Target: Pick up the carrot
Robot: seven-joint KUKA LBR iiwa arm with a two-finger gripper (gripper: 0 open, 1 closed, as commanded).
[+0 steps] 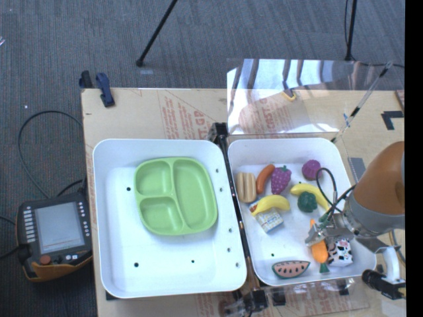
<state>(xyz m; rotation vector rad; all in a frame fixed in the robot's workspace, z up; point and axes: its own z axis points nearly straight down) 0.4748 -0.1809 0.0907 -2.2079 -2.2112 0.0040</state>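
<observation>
Low in the right bin, nearest the lens: a red-and-green toy watermelon slice lying flat by the front wall, and just right of it the gripper.

- Fingers: metal, aimed down into the bin's front right corner. A small orange toy carrot sits directly under and against the tips. Whether the fingers are open, closed or pinching it, I cannot tell; the wrist hides the gap.
- Carrot: front right of the right white bin, touching or nearly touching a black-and-white cow-pattern toy on its right. My read: the arm has been placed here because this is the target.
- Crowding: the cow-pattern toy may catch a finger or get lifted too. The watermelon slice lies near, left.
- Further out: a small printed box, two yellow bananas, a dark green round vegetable, a purple grape bunch, a magenta round fruit, an orange-red sausage, a tan bread piece. All are well apart from the grasp.
- A black cable loops over the bin from the arm.
- Left white bin: a light green divided plate.
- Worktop: cardboard-faced, blue clamp at the back left corner.
</observation>
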